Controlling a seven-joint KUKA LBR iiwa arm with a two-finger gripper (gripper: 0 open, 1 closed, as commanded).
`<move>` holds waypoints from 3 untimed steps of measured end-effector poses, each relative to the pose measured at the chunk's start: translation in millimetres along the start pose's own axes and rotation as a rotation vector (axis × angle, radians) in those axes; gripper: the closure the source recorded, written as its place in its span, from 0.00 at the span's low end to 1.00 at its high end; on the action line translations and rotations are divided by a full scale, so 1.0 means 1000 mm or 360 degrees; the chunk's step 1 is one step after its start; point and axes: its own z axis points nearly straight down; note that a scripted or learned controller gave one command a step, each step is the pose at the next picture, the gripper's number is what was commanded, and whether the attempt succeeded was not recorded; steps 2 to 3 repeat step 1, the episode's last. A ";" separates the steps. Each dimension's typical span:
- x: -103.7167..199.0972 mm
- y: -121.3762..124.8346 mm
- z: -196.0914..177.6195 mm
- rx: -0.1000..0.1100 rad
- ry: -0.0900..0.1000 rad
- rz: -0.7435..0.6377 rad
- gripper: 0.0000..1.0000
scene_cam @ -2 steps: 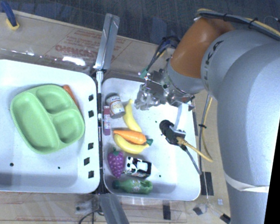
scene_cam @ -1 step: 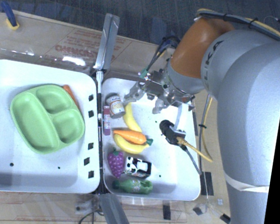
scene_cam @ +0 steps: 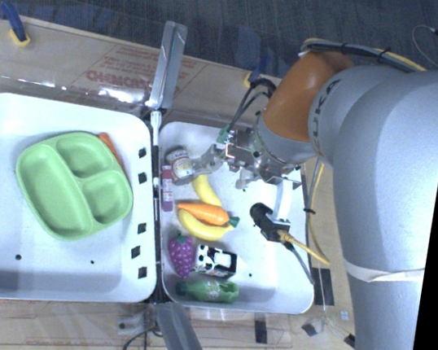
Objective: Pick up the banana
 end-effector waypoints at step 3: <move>-0.014 0.014 0.045 -0.0027 -0.0006 0.0103 0.00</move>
